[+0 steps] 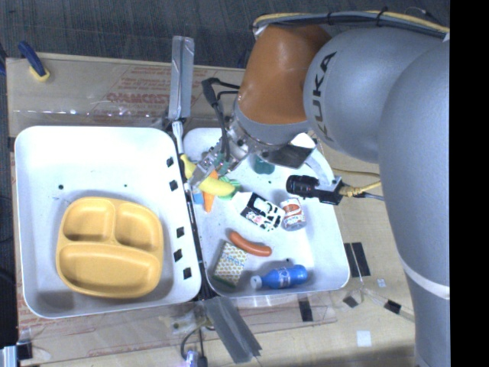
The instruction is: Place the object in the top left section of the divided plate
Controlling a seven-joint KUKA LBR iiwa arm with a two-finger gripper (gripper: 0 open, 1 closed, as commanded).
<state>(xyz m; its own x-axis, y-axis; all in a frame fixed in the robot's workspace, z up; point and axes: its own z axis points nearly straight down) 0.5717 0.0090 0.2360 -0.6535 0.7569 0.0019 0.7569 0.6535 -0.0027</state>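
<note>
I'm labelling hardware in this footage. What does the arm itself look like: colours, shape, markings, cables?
The arm is bulky and rounded, with smooth grey shells and a broad orange band above the wrist. Black KUKA lettering runs along one grey segment. Dark cables loop beside the wrist, and a thin yellow-edged cable runs across the top. The gripper is a small metal assembly below the wrist.

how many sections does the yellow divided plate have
3. On the yellow divided plate in the left bin: a top left section, a top right section, and one wide section across the bottom.
</note>
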